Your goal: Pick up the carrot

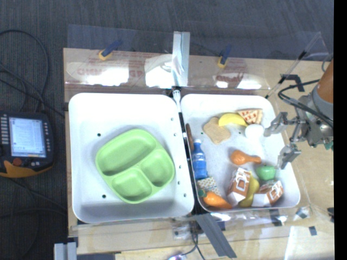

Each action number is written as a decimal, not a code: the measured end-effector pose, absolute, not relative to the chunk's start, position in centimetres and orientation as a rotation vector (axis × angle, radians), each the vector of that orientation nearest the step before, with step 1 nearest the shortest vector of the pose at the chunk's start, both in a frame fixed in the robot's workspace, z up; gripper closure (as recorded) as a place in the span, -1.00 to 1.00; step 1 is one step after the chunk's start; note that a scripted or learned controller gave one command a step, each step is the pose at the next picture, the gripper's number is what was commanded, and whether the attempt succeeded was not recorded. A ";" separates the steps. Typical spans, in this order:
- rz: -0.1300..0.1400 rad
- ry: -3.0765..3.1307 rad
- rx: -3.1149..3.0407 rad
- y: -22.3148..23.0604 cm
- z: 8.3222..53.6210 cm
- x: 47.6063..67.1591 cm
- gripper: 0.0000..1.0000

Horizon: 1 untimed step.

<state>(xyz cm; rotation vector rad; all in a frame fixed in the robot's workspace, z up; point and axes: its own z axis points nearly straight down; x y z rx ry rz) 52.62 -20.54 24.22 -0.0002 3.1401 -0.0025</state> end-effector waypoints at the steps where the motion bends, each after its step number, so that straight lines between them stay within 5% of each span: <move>1: -0.015 3.104 0.205 -17.9 11.8 54.4 -1.00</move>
